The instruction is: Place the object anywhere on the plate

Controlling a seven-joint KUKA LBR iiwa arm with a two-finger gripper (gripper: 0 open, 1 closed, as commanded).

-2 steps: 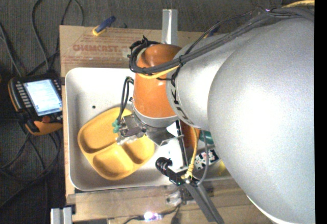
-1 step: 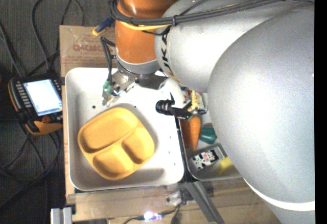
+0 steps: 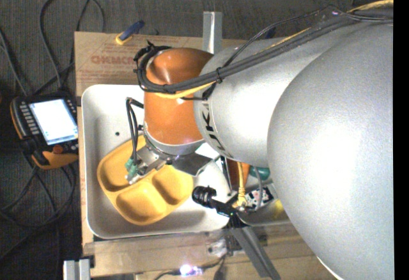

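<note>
A yellow divided plate (image 3: 144,199) lies tilted in the front half of the left white bin (image 3: 96,112). My gripper (image 3: 136,169) hangs low over the plate's back compartment, under the orange wrist band (image 3: 172,100). Its tip is mostly covered by the wrist, and I cannot make out any object in it. The big grey arm hides much of both bins.
A sliver of the right bin shows under the arm, with a teal item (image 3: 262,174), a small white and red item (image 3: 258,196) and a yellow scrap (image 3: 278,208). A handheld pendant (image 3: 51,122) lies off the bench to the left.
</note>
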